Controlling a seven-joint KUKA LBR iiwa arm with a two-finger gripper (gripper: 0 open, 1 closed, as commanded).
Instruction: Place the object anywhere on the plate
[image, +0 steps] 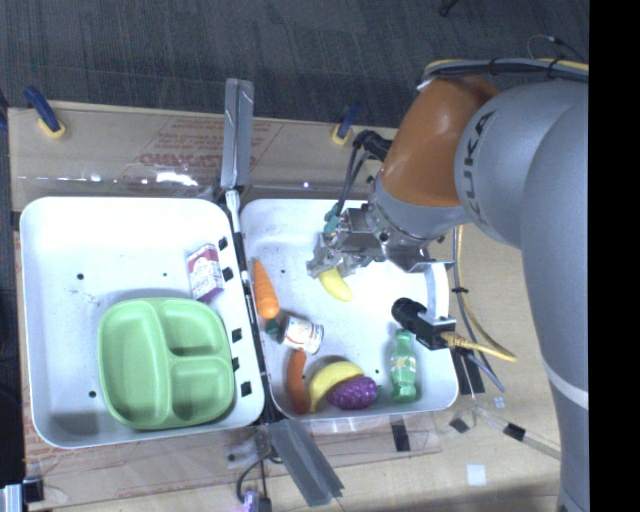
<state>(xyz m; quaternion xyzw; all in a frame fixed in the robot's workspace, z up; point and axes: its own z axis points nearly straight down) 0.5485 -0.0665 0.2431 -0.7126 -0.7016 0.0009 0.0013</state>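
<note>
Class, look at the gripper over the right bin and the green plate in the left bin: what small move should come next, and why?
Probably lift straight up a little. The gripper sits right above a small yellow object in the right bin, while the green plate lies in the left bin beyond the divider.

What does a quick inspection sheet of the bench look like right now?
Surface: two white bins; left bin, right bin.
Job's things: green plate in left bin; small yellow piece at the gripper over right bin.
Clutter: carrot, banana, purple grapes, green bottle, small can; red packet in left bin.
Gripper: jaws' state unclear.
Cables: yellow cable beside right bin.
Surroundings: blue clamps.
</note>
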